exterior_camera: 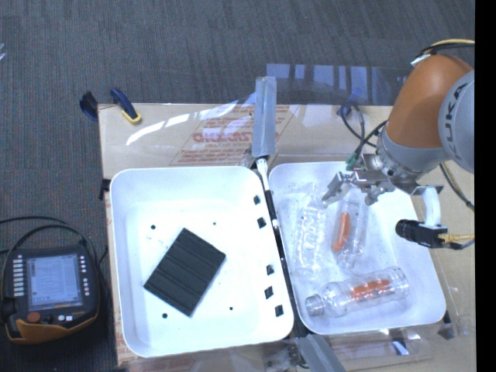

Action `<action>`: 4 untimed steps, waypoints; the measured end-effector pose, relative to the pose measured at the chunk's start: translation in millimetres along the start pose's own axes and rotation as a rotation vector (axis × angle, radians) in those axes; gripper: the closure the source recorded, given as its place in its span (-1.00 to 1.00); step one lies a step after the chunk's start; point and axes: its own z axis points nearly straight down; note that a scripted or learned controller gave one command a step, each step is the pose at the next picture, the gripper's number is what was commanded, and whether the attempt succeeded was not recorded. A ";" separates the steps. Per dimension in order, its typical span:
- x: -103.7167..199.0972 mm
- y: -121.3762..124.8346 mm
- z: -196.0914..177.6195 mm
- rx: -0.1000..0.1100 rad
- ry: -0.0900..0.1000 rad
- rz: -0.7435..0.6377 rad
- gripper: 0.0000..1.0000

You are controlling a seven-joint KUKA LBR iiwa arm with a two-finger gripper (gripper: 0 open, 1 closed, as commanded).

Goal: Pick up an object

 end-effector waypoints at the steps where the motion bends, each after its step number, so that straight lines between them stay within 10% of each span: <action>1: -34.0 5.2 53.2 -0.025 -0.006 -0.062 -1.00; 4: -79.3 -7.0 96.1 -0.021 -0.006 -0.196 -1.00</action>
